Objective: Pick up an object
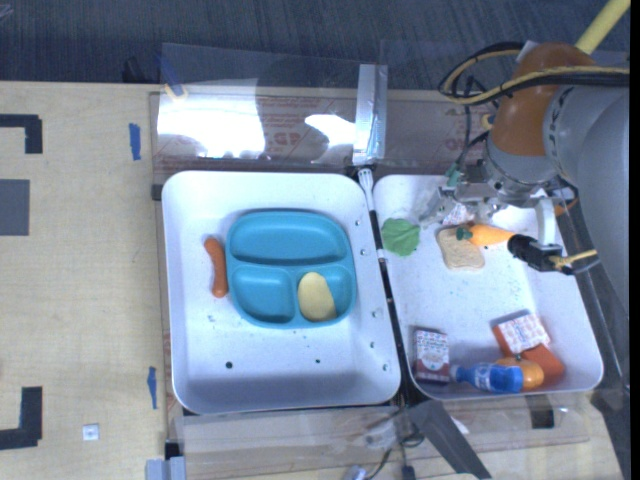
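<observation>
The grey arm with its orange band [530, 98] reaches in over the far end of the right bin [590, 358]. Its gripper [466, 196] hangs low there, just above a tan slice of bread [461, 251] and an orange carrot [488, 235]. A green leaf [400, 236] lies to the gripper's left by the bin wall. Nothing is seen held by the gripper.
Along the right bin's near edge lie a small red-and-white box [432, 352], a blue bottle [487, 376], an orange piece [535, 371] and a red-and-white packet [519, 332]. The left bin [190, 368] holds a blue divided tray [285, 238] with a yellow piece [316, 296]; an orange sausage [216, 266] lies beside it.
</observation>
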{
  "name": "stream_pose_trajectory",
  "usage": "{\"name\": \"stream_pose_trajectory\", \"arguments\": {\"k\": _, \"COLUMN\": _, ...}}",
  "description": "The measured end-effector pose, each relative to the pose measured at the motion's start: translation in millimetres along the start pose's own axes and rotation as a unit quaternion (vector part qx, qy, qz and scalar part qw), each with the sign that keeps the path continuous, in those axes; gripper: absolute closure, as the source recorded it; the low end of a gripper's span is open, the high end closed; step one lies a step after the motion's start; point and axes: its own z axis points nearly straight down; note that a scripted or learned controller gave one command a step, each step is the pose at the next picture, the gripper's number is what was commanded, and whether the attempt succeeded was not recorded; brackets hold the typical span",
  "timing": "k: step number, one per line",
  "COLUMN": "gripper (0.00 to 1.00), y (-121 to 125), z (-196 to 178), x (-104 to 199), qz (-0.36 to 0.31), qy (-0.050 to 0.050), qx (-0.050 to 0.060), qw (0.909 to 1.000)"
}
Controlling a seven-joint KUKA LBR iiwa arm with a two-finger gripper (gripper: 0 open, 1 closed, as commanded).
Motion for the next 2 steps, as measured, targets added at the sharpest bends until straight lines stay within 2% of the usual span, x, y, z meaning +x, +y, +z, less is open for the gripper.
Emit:
{"name": "stream_pose_trajectory", "arguments": {"k": 1, "gripper": 0.0, "y": -20.6, "z": 9.2, "x": -21.5, "qz": -0.003, "qy": 0.006, "qx": -0.002, "qw": 1.0}}
{"name": "stream_pose_trajectory", "arguments": {"k": 2, "gripper": 0.0, "y": 4.6, "z": -96.7, "x": 37.2, "qz": 0.051, "qy": 0.007, "qx": -0.007, "qw": 0.9987}}
